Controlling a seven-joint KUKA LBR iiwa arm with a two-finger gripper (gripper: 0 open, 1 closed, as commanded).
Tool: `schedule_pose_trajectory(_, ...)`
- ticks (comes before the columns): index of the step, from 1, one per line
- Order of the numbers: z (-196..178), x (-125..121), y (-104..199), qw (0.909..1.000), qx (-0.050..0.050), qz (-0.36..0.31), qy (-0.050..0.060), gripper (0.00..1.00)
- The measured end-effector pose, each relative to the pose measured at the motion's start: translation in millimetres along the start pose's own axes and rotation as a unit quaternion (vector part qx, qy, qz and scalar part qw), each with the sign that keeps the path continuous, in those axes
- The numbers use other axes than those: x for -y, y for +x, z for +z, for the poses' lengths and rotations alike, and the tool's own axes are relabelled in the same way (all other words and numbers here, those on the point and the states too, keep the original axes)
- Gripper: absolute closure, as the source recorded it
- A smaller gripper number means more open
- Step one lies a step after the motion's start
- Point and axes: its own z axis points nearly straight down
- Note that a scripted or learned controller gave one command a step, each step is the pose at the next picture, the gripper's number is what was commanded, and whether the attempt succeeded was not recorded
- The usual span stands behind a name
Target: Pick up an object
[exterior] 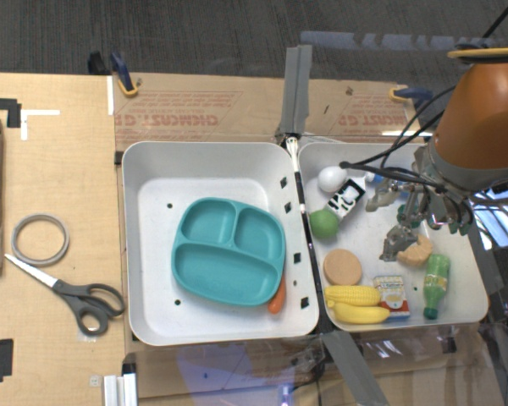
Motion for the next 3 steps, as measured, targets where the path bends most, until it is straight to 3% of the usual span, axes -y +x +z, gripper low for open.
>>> schedule_pose_trajectory(1, 111.5, 44.4, 28.0, 0.9999, 0.005, 0.015, 0.001, 0.0)
schedule_pose_trajectory(2, 111.6, 53.7, 54.9, 0.9979, 0.006, 0.064, 0.0, 0.0)
schedule_pose_trajectory(3, 23.7, 108.0, -80.2, 0.9974, 0.003, 0.071, 0.0, 0.0)
